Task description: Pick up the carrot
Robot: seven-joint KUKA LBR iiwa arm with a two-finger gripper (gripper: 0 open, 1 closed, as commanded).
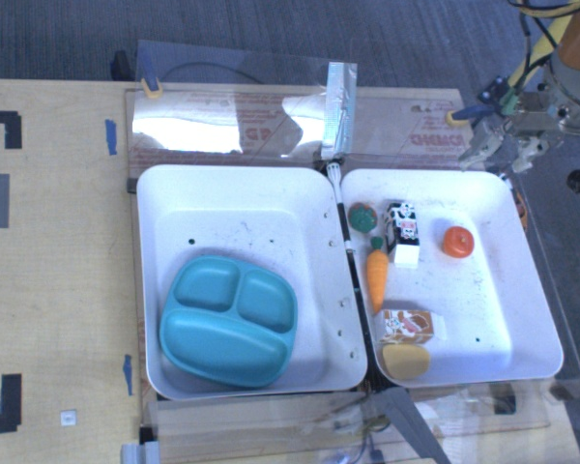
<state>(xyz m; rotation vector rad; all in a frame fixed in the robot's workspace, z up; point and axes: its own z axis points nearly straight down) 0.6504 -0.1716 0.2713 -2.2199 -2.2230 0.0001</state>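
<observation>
Bench [58,259]: pale wooden surface carrying both bins side by side, so that things can be moved from one to the other.

Left bin [174,196]: shallow white tray; it holds the blue plate alone, which leaves it open as a likely set-down place.

Right bin [503,307]: shallow white tray beside the first, their rims meeting at the centre; all the small items lie here, on the side nearest the arm.

Blue plate [230,321]: sectioned dish, lying flat in the near half of the left bin.

Arm [561,75]: at the upper right, beyond the far corner of the right bin, with yellow cables above; judged parked clear of the bins so the camera sees the contents.

Claw [498,153]: hangs near the far right rim of the right bin, well apart from the carrot; whether its fingers are apart or together cannot be told.

Carrot [377,273]: orange, green top pointing away, lying lengthwise close to the left wall of the right bin. Judged awkward: the wall leaves little room for a finger on that side.

Neighbours: cow-patterned carton [403,230] just beside the carrot's top; green ball [362,218] beyond it; brown packet [407,326] and yellow piece [405,360] nearer the camera; orange-red fruit [457,242] further right, apart.

Stage: judged not yet begun; the carrot is ungrasped.
</observation>
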